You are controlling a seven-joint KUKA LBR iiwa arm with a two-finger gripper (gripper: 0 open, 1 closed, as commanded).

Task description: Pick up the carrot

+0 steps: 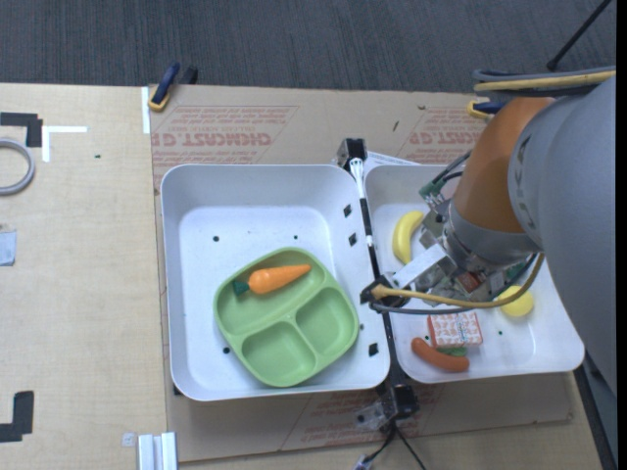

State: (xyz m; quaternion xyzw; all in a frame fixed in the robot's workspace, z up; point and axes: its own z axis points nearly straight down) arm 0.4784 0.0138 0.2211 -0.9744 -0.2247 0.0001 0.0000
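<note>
The orange carrot (278,278) with a green stub lies in the far compartment of a green divided plate (287,346), inside the left bin (186,262). My gripper (446,280) hangs low over the middle of the right bin (551,346), well to the right of the carrot and across the wall between the bins. The grey arm with its orange band (495,179) covers much of that bin and hides the gripper's tip. Nothing of the carrot is near the gripper.
In the right bin lie a yellow banana (406,235), a yellow lemon (516,302), a red-and-white box (455,330) and a red sausage (440,355). A yellow cable (416,298) crosses below the gripper. Cardboard lies under both bins.
</note>
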